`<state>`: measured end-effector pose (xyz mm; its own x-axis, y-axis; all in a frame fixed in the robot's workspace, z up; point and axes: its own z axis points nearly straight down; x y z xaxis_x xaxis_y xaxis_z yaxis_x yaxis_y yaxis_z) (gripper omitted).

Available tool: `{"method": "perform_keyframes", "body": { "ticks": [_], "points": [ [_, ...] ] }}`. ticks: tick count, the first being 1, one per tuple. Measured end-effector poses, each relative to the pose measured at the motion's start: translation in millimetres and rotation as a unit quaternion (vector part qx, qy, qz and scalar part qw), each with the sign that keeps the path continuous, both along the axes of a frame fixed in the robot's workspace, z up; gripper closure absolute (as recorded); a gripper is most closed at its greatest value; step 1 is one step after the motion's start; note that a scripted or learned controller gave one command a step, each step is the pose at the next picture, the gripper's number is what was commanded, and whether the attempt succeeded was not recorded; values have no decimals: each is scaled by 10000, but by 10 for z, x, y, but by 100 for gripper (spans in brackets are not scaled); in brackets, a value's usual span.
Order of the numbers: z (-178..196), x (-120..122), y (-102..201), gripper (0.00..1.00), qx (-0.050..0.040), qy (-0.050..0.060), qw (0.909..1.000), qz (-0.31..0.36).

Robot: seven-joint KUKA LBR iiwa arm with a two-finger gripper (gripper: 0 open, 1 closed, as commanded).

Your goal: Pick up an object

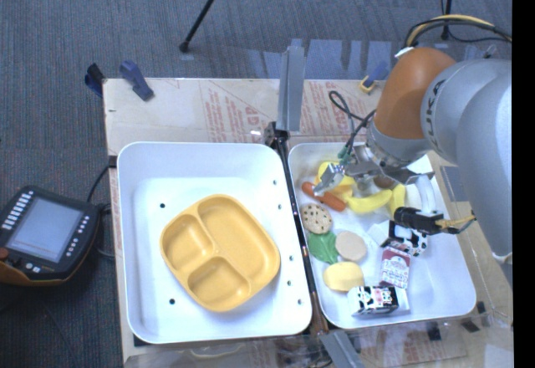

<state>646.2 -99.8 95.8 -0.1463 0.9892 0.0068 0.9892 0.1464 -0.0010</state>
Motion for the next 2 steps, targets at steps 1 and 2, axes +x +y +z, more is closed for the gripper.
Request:
{"method": "perform_keyframes", "body": {
  "ticks": [1, 2],
  "points": [
    [106, 21, 5, 100, -2, -37, 10000, 3],
    [98, 18, 5, 0, -2, -33, 10000, 1]
  ]
}}
